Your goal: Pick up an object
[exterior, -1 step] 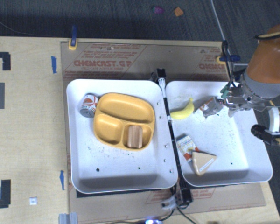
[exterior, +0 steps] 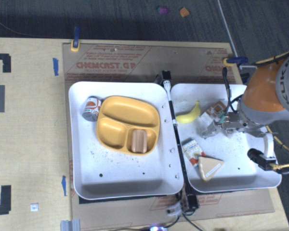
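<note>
The right bin [exterior: 241,179] holds a yellow banana [exterior: 190,114], a crumpled clear plastic item [exterior: 205,125], a small brown-and-white packet [exterior: 215,110], a white carton with red print [exterior: 192,150] and a tan wedge [exterior: 209,167]. My gripper [exterior: 221,121] reaches in from the right, low over the bin's upper middle, right beside the clear plastic item and the packet. The grey arm with its orange band [exterior: 261,88] hides part of the bin's right side.
The left bin [exterior: 86,177] carries a yellow divided plate [exterior: 127,124] with a brown block [exterior: 138,140] in one compartment, and a small can [exterior: 91,109] at its upper left. A black clamp [exterior: 165,77] sits between the bins at the back. A black cable end [exterior: 259,159] hangs near the right bin's right edge.
</note>
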Available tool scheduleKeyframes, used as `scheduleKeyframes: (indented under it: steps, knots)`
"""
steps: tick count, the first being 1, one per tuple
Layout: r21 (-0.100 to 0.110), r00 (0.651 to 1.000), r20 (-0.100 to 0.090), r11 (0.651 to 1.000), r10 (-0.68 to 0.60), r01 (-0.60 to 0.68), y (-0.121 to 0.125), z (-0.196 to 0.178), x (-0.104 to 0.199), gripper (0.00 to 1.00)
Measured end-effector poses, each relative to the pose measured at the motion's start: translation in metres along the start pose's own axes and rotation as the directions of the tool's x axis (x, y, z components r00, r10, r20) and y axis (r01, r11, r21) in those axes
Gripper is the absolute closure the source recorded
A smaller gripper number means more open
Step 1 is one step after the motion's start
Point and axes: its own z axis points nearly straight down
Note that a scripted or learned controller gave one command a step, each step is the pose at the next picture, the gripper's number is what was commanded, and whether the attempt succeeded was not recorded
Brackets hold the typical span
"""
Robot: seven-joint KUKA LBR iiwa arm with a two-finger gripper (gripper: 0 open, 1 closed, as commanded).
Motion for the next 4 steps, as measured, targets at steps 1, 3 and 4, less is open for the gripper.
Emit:
scheduleKeyframes:
  steps: [1,3,4]
  knots:
    - [-0.014,1.0,0.007,1.0,0.003,-0.003,-0.073,0.006,0.035,0.0]
    - [0.0,1.0,-0.002,1.0,-0.001,0.001,-0.001,-0.09,0.128,1.0]
    - [0.002,1.0,-0.001,1.0,-0.001,0.001,-0.001,-0.09,0.127,0.0]
